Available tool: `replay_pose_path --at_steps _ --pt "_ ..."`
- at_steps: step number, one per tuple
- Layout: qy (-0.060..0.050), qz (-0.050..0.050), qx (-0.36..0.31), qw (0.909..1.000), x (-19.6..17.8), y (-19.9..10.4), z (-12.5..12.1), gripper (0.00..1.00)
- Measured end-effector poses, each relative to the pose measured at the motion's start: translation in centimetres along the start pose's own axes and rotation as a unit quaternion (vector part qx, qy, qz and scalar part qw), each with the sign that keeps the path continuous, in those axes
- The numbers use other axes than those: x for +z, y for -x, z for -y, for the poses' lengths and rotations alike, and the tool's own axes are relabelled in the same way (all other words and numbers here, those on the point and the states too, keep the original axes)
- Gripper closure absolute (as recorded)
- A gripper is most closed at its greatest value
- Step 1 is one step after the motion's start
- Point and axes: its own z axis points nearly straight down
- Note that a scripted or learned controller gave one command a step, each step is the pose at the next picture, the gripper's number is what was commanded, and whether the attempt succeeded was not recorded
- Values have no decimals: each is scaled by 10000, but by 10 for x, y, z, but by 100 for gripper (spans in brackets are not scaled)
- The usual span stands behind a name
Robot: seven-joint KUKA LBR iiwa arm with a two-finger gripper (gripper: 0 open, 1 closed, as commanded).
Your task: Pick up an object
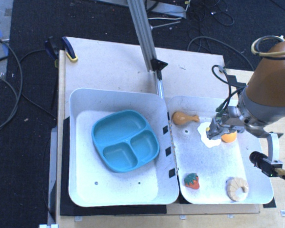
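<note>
My claw (215,132) hangs low over the far part of the right bin (254,193), right above a flat white piece with an orange lump (227,137) at its edge, which looks like a toy fried egg (207,139); whether I am touching it I cannot tell, and whether my claw is open or closed I cannot tell either, since my own wrist hides that part; nothing shows plainly gripped. Just beside the egg, toward the bin's far left corner, lies a tan drumstick-shaped toy (184,118); near the bin's near edge sit a red strawberry with a green top (192,180) and, well to its right, a pale curled piece like a shrimp or pastry (236,188); both lie well apart from my claw. The left bin (78,180) holds a blue divided plate (125,140) with three compartments, lying flat; both bins rest side by side on the counter (112,59).
</note>
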Motion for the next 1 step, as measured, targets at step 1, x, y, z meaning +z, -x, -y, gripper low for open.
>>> replay_pose_path --at_steps 1 --pt "-7 3 6 10000 13 -58 -3 100"
